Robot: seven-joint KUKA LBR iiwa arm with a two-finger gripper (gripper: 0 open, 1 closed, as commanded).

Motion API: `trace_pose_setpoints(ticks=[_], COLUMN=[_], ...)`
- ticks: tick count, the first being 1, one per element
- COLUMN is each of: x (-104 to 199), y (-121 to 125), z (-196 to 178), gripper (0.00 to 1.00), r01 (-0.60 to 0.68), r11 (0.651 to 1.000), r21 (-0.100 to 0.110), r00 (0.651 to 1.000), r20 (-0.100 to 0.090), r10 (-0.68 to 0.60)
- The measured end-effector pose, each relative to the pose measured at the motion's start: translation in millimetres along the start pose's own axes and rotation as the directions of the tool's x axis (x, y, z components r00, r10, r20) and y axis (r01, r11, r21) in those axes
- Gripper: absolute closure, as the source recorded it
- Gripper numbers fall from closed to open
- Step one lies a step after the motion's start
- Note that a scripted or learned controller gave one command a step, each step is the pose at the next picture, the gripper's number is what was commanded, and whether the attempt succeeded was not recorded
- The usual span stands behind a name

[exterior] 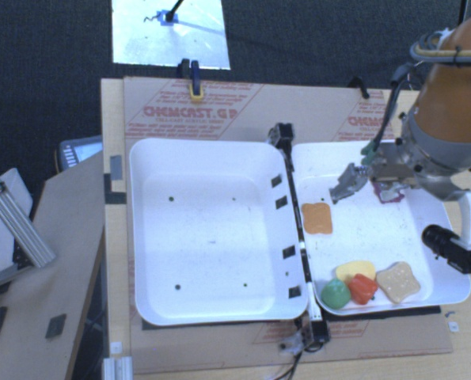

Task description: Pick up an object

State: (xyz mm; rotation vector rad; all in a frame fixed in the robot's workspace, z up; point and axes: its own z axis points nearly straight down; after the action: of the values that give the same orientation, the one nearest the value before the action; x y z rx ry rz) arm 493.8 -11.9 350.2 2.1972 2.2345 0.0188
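Camera view showed the toys bunched at the right bin's [457, 295] near edge: green [336, 294], red [362, 288], yellow [355, 270] and toast [398, 281], with an orange slice [317, 218] by the divider. Open floor lay under the gripper [347, 184], whose grip I couldn't tell; nothing showed in it.

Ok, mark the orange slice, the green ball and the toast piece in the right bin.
orange slice [317, 218], camera view, middle of its flat top face.
green ball [335, 293], camera view, centre of its rounded top.
toast piece [398, 281], camera view, middle of its pale face.
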Motion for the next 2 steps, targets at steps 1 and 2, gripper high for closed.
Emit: trace_pose_setpoints(ticks=[1, 2], x=[-7, 40], y=[1, 8], z=[-5, -128], gripper=[1.0, 1.0], r01=[-0.01, -0.008], r11=[1.0, 1.0], r21=[0.006, -0.003], r00=[1.0, 1.0], r20=[0.003, 0.001], r10=[0.01, 0.008])
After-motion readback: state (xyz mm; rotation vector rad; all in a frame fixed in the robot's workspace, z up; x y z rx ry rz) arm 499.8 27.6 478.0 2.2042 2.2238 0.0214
